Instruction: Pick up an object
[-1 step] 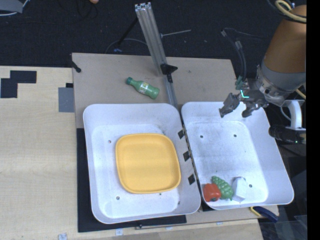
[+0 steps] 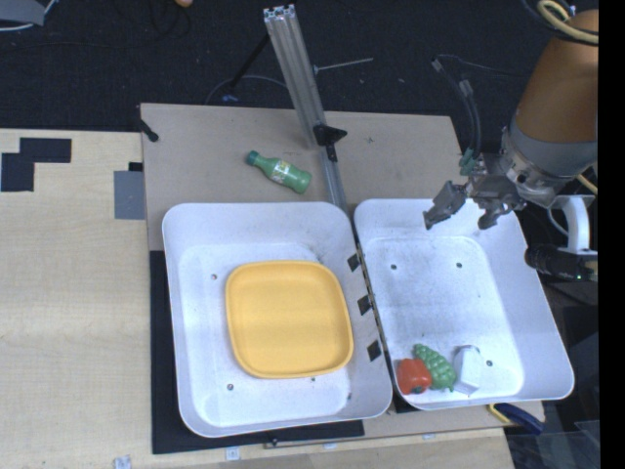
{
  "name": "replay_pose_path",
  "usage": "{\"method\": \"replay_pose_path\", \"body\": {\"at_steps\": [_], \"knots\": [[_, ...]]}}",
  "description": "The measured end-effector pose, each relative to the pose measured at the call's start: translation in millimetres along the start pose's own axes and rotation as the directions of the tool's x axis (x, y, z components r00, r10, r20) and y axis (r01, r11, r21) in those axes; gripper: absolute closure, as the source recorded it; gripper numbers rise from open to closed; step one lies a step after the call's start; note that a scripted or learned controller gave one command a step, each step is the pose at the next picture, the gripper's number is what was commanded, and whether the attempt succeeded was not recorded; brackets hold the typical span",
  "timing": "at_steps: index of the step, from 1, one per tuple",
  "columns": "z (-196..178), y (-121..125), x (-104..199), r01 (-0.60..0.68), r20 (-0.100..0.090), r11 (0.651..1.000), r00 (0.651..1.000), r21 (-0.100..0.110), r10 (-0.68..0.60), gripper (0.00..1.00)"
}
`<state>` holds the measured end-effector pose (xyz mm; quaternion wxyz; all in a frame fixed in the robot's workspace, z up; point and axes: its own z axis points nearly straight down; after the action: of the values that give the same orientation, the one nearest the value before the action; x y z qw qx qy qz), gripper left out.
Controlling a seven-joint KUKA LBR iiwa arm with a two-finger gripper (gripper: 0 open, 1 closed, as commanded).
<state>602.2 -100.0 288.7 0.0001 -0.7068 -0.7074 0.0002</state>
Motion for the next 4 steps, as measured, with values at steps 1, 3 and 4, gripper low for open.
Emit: {"method": "replay_pose_path", "body": {"at_steps": [1, 3, 4], "knots": [[52, -4, 9, -0.001, -0.001, 1.000, 1.000, 0.004, 0.001, 0.00], [142, -6, -1, -0.001, 0.000, 1.000, 1.000, 0.004, 0.001, 0.00], [130, -5, -2, -0.003, 0.000, 1.000, 1.000, 0.001, 0.003, 1.00]]}}
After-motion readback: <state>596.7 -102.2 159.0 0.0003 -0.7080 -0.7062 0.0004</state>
